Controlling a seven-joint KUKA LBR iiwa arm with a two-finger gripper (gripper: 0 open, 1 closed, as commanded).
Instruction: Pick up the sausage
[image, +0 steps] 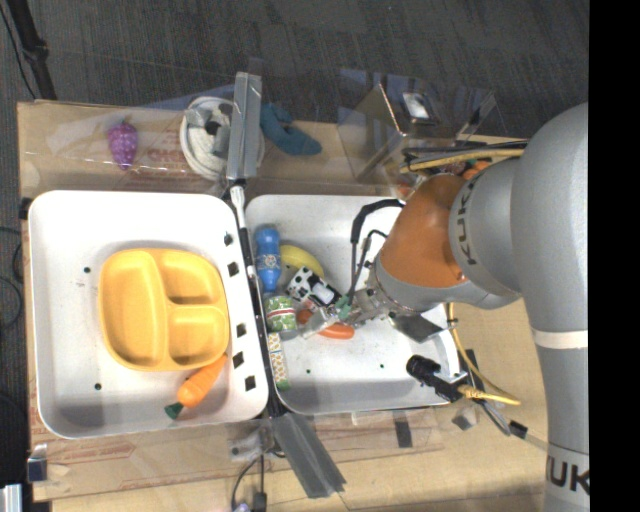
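The sausage (338, 331) is a small red-orange piece lying on the floor of the right bin (370, 385), near its left-middle. My gripper (347, 311) hangs low just above the sausage, reaching in from the right under the orange wrist band (425, 245). It is partly hidden by the arm and by the clutter around it. I cannot make out whether the sausage is between its tips or merely beside them.
Crowded by the sausage are a blue bottle (266, 250), a banana (302, 261), a black-and-white cube (314, 290) and a red-green item (282, 318). The left bin (60, 300) holds a yellow divided plate (165, 305) and a carrot (197, 385).
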